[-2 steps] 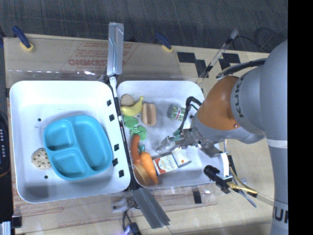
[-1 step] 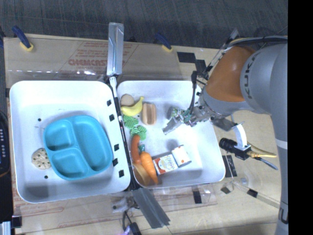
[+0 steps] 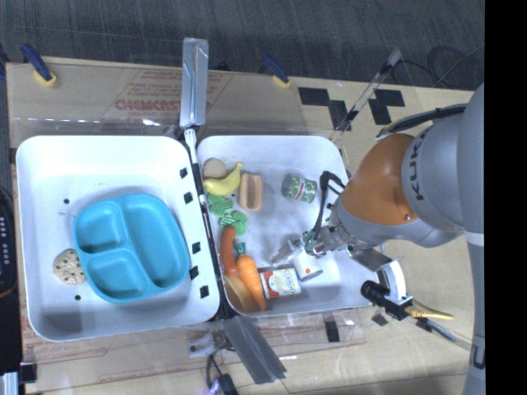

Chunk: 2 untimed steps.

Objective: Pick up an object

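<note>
Arm (image 3: pixel 428 188), grey with orange band, nearest the lens, gripper (image 3: pixel 306 249) lowered into the right bin (image 3: pixel 272 146); whether the jaws are apart or together cannot be told, and nothing visibly sits between them, so the pick looks not yet done. Right bin: one banana (image 3: pixel 224 183), one hot dog (image 3: pixel 251 192), one can (image 3: pixel 299 188), one carrot (image 3: pixel 229 252), one carton (image 3: pixel 283 282), possibly more. Left bin (image 3: pixel 49 163): one blue tray (image 3: pixel 130 246), one cookie (image 3: pixel 69 266).
</note>
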{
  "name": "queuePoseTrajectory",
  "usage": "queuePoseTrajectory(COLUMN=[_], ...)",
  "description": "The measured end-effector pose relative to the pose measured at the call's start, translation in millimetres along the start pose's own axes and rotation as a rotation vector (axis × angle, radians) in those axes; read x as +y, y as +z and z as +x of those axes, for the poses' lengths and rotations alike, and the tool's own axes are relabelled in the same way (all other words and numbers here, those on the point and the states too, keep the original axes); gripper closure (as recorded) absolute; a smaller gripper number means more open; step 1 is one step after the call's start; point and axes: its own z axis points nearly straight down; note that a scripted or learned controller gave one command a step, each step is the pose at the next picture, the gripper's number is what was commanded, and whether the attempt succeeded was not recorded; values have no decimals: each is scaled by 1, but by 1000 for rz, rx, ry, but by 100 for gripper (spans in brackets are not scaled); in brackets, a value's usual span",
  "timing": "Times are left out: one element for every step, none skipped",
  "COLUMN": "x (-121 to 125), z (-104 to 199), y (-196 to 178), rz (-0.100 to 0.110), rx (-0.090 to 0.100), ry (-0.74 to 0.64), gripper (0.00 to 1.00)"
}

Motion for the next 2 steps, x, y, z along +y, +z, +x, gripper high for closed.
queuePoseTrajectory(x=[-24,-23], z=[-22,-22], y=[1,-8], rz=[-6,-6], rx=[-2,-2], ry=[346,345], gripper=[0,100])
